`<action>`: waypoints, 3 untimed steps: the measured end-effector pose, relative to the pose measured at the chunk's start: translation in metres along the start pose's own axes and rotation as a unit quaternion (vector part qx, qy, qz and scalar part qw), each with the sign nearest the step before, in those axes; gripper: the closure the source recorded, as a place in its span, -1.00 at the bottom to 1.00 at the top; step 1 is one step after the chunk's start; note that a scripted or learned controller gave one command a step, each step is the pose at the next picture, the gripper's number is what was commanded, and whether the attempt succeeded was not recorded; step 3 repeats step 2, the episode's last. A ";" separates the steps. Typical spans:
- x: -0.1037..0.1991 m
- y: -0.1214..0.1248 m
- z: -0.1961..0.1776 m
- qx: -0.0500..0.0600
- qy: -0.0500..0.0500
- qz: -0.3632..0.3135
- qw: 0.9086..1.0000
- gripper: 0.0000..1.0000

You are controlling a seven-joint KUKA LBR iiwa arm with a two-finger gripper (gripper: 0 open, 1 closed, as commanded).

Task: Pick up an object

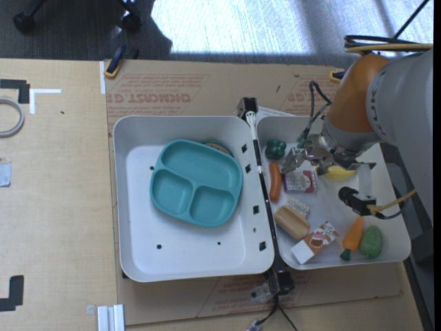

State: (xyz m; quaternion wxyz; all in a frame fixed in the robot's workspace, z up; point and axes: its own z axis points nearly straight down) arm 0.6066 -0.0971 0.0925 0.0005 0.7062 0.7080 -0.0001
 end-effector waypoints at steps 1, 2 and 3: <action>0.000 0.000 -0.010 0.000 0.000 -0.001 1.000 1.00; -0.006 0.001 -0.145 0.000 0.000 -0.001 1.000 1.00; -0.006 0.001 -0.145 0.000 0.000 -0.001 1.000 1.00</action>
